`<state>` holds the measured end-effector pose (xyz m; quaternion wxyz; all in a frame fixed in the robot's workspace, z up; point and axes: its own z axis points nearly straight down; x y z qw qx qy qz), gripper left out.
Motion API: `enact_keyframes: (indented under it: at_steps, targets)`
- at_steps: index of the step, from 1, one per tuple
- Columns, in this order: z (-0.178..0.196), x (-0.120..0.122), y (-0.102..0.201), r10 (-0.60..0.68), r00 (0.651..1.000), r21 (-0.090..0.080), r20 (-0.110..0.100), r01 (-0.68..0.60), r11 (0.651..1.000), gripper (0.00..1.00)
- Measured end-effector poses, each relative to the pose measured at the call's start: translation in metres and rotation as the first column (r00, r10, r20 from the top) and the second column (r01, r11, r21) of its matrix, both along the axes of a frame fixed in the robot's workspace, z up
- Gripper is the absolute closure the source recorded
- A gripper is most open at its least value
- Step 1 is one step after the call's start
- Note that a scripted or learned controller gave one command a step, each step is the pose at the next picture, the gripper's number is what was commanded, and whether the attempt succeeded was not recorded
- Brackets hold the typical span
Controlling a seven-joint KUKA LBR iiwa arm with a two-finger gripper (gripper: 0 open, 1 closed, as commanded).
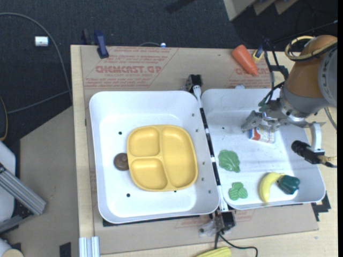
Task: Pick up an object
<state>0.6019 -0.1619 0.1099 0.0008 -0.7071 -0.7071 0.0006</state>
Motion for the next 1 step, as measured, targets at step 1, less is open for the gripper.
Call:
enact_keyframes:
  at_steps: [1]
  targets:
    - [-0.0207, 0.009, -0.0149, 0.0, 1.0, -0.002, 0.008, 0.0, 1.0, 0.0]
